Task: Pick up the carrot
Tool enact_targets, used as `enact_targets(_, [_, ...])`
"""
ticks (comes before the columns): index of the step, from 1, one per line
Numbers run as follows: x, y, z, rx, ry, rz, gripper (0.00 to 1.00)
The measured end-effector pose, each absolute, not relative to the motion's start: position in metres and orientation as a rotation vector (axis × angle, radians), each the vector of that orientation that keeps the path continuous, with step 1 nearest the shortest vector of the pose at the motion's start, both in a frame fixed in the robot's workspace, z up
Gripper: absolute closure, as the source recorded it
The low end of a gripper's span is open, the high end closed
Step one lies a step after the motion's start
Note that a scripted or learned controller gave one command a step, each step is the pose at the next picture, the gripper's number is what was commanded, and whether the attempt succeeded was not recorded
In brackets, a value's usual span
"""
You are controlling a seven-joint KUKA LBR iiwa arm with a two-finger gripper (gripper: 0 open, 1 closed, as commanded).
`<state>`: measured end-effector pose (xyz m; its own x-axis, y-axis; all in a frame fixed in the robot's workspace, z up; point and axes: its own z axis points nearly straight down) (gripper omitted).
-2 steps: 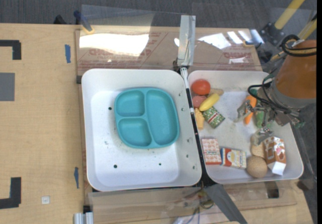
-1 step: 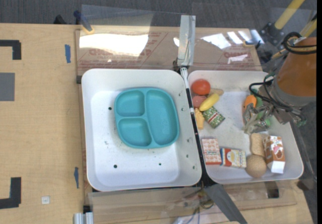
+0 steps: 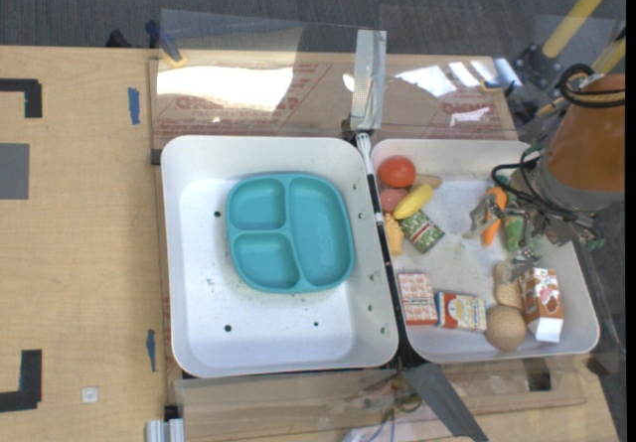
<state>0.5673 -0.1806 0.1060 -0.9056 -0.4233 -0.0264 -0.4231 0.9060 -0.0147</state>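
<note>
Orange carrot [image 3: 493,217] lies in right bin [image 3: 467,339], upper-right part, just beside green veg [image 3: 515,231]. Gripper [image 3: 522,231] sits right over that cluster, arm [image 3: 586,147] coming in from right w/ orange band; can't tell its state, too cluttered. Tomato [image 3: 397,171] and banana [image 3: 414,200] near divider, small cartons [image 3: 437,309] along front edge. Left bin [image 3: 189,261] holds teal 3-compartment plate [image 3: 290,231].
</note>
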Motion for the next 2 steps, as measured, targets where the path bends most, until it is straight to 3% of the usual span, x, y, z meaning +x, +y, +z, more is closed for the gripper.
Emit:
enact_targets(1, [0.608,-0.190,0.088,-0.710,3.050,-0.004,0.00])
enact_targets(2, [0.611,-0.188,0.102,-0.702,3.039,-0.005,1.00])
